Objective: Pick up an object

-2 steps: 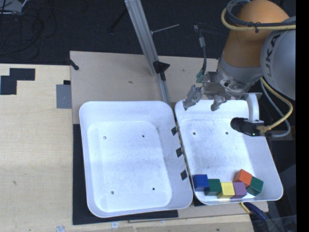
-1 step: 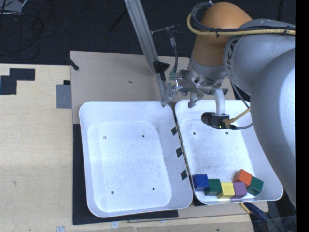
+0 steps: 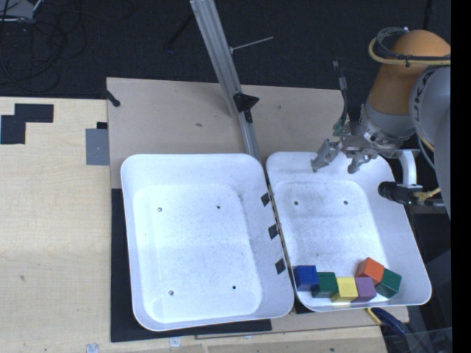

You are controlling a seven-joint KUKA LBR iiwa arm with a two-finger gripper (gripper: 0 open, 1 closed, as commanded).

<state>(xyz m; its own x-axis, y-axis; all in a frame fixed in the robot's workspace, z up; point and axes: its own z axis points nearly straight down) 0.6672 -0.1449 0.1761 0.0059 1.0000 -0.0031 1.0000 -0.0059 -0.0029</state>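
Several small blocks lie clustered at the near edge of the right bin (image 3: 412, 252): a blue block (image 3: 305, 276), a dark green block (image 3: 323, 284), a yellow block (image 3: 345, 288), a purple block (image 3: 365, 287), an orange block (image 3: 371, 269) and a green block (image 3: 389, 282). My gripper (image 3: 338, 160) hangs over the far edge of that bin, well away from the blocks. Its fingers (image 3: 321, 159) are spread apart and hold nothing.
The left bin (image 3: 132, 197) sits beside the right one, joined by black clips (image 3: 273, 231). A slanted metal rail (image 3: 224, 65) rises behind the bins. A black cable fitting (image 3: 394, 191) sticks out at the right bin's far right rim.
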